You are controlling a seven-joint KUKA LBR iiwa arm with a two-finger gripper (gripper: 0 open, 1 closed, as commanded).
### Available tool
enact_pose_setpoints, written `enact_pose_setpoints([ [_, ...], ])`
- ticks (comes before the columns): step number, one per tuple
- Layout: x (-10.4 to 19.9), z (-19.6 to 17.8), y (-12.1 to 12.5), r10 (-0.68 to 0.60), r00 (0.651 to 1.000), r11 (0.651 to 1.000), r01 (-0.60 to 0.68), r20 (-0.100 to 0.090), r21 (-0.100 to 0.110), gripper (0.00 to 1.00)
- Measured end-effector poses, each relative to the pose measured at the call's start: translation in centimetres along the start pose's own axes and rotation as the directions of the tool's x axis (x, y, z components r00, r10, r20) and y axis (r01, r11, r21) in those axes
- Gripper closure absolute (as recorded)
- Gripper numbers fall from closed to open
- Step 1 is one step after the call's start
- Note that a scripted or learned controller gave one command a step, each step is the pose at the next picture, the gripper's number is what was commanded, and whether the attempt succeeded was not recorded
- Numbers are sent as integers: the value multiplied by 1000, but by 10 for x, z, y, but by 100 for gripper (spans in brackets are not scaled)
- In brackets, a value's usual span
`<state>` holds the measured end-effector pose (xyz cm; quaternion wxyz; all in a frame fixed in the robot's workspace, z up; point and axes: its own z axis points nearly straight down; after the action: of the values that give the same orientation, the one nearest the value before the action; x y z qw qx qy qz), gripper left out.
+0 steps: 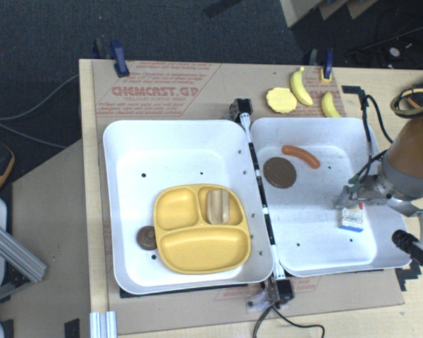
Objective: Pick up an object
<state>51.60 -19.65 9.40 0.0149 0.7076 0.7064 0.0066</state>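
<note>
Nearest you, on the worktop (190, 83), sit two white bins side by side. In the left bin (127, 146) a yellow tray (197, 248) with three compartments takes up the near half; a pale roll (217, 206) lies in its far right compartment. A brown disc (147, 238) rests on the bin floor, touching the tray's left edge.

In the right bin (317, 255), toward its right side, you see the hand (352, 201) at the end of the arm (409, 160), which comes in from the right. It is low over a small white and blue packet (352, 220) lying just on its near side. You cannot tell from this view how far the hand is spread, or whether it has hold of anything.

Farther back in the same bin, a second brown disc (279, 172) lies near the left wall, and a sausage (301, 155) lies just beyond it.

Beyond the bins, on the bare worktop, you have a yellow chip (281, 100) and two bananas (301, 87)
</note>
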Motion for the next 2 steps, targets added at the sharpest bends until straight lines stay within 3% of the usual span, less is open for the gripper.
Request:
enact_pose_setpoints([
  [1,41,-59,21,-7,1000,1000,7,-11,22,100],
  [2,-7,-62,61,-1,1000,1000,1,-7,24,100],
])
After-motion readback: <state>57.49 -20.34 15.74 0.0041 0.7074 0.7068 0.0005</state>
